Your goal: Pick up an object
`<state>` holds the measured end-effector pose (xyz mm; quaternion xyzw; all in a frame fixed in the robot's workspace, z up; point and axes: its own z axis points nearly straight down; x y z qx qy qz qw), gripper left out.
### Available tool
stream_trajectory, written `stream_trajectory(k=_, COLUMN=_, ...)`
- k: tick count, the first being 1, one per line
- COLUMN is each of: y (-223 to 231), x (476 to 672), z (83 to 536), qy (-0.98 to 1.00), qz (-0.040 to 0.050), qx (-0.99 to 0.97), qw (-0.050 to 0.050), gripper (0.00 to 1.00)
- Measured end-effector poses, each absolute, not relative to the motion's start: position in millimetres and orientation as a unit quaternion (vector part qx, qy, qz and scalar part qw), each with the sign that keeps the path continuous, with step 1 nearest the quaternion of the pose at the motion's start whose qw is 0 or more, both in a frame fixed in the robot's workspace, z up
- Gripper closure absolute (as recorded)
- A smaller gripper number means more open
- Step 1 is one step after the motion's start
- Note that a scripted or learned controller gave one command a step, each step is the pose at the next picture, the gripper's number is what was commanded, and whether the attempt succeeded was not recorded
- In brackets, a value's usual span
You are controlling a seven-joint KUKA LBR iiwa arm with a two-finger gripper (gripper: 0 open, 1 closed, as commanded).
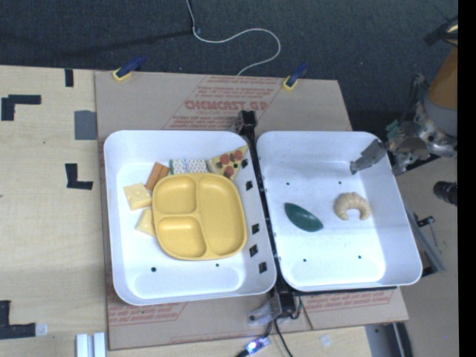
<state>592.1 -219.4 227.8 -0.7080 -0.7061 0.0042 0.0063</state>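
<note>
The right bin (335,274) holds a pale croissant (352,205) and a dark green leaf-shaped object (303,217) lying side by side near its middle. My gripper (384,160) hangs over the bin's upper right rim, above and to the right of the croissant. One grey finger (366,158) points down and left into the bin. The fingers look spread, with nothing between them. The left bin (126,274) holds a yellow divided plate (199,216).
Around the plate's upper and left sides lie small toy foods: pale yellow squares (137,195), an orange stick (157,175), a patterned piece (187,166) and a pizza slice (229,162). A black divider (256,199) separates the bins. A white cable (238,39) lies beyond.
</note>
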Motion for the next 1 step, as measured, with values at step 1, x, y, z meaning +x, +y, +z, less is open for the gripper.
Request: stream_trajectory(k=1, y=-218.9, x=594.6, z=236.7, qy=-0.707, qz=0.0007, qx=-0.707, qw=0.0, gripper=0.0)
